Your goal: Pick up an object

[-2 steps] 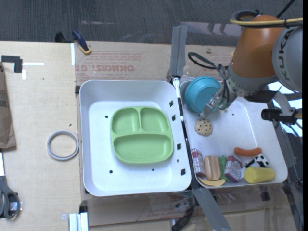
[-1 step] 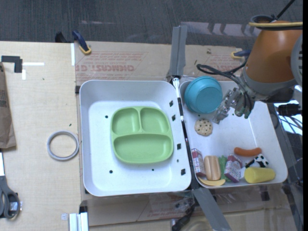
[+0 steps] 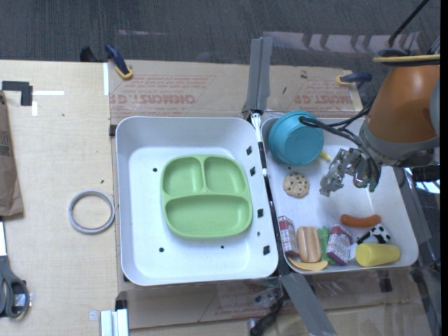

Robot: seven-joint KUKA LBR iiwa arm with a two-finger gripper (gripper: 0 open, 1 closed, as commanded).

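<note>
Jaws [image 3: 341,173] hang over the middle of the right bin [image 3: 404,208], metal and blurred, and how far apart they stand cannot be told; nothing shows between them. The arm [image 3: 402,103] above them runs off the frame's edge. Just left of the jaws lies a cookie [image 3: 296,184], and up-left of them a blue bowl [image 3: 295,138] on its side, its inside hidden. Below the jaws a cluster crowds the bin's near wall: a sausage [image 3: 360,220], a yellow cylinder [image 3: 377,255], a black-and-white piece half hidden behind it, a bread-like roll [image 3: 308,243], and small packets too jumbled to name. Far left of the jaws, the left bin [image 3: 133,208] holds a green divided plate [image 3: 206,196]. A tape ring [image 3: 91,211] rests on the surface [image 3: 56,152] beyond.
</note>
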